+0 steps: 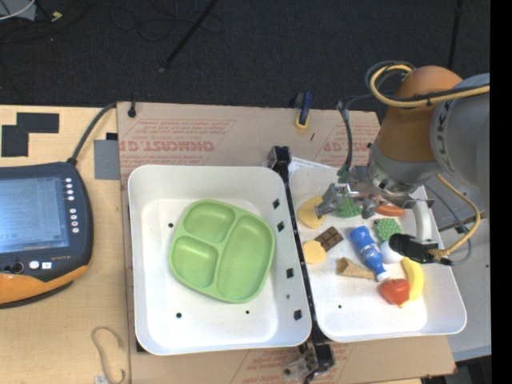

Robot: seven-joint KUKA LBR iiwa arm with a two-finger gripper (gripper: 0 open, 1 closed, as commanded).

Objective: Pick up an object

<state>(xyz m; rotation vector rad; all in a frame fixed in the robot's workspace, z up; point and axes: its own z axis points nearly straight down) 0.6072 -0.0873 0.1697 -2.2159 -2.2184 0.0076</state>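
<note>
Note right bin [448, 318] holds all loose items; left bin [152, 326] holds green plate [222, 250].
Gripper [349, 205] sits low over far-left part of right bin, directly above green toy [347, 209]; you can't tell from here if it grips or not.
Nearest alternative: blue tube [369, 252], just near-right of gripper, long axis running far-left to near-right, cap end toward red toy [394, 291].
Banana [414, 278] lies farther right.

blue tube [369, 252] lying diagonal mid right bin, banana [414, 278] and red piece [394, 292] at its lower end, chocolate bar [329, 237], cone [354, 269], green ball [347, 208] near tool
</note>
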